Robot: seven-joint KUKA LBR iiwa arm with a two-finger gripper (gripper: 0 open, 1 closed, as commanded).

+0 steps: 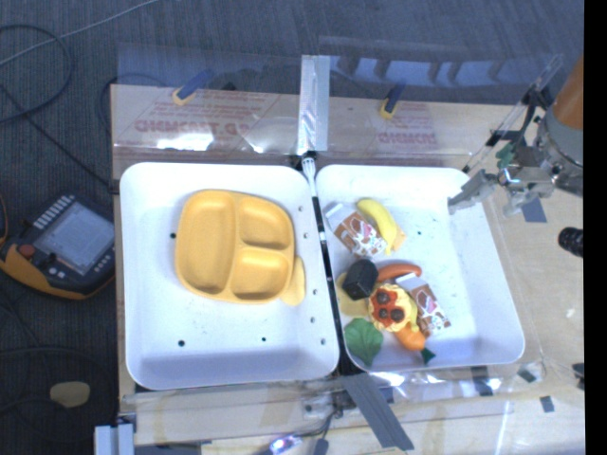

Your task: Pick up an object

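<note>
The right bin (474, 282) holds a heap of toy food along its left side: a yellow banana (379, 220), a printed packet (355, 232), a black block (359, 278), a red sausage (398, 272), a pizza slice (390, 304), an orange piece (411, 337) and a green leaf (362, 338). My gripper (498, 201) hangs over the bin's upper right corner, well right of the heap. It is open, with nothing between its fingers (466, 194).
The left bin (152, 330) carries a yellow divided plate (235, 245). A ridge (322, 254) separates the two bins. A handheld controller (59, 245) lies on the floor at far left, off the bench.
</note>
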